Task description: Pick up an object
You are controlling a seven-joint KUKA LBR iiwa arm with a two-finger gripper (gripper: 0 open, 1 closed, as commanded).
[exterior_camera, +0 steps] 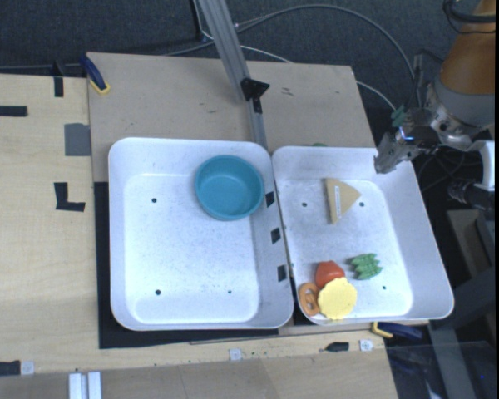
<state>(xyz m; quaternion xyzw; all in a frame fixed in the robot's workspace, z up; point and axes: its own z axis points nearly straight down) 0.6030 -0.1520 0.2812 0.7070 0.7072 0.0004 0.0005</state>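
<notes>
The gripper (388,158) hangs at the upper right of the frame, over the top right corner of the right bin (416,231), just at its rim, with the grey arm (470,73) and its orange band rising behind it toward the frame's right edge. Whether the gripper is spread or closed cannot be told from this slant, as its tip is a small dark shape; nothing is seen caught in it, and it appears to touch none of the objects. The nearest object is a tan wedge (340,199), lying in the upper middle of the right bin, below and to the left of the gripper and apart from it. The other pieces sit well apart from the gripper, clustered near the bottom edge of the same bin: a small green piece (365,265), a red piece (328,272) just left of it, a yellow piece (338,298) touching the red one from below, and an orange-brown ring (308,299) at the yellow piece's left side, against the bin's lower left corner. In the left bin (150,264), a blue bowl (229,187) stands upright in the upper right part, close to the divide between the two bins, far to the left of the gripper.
</notes>
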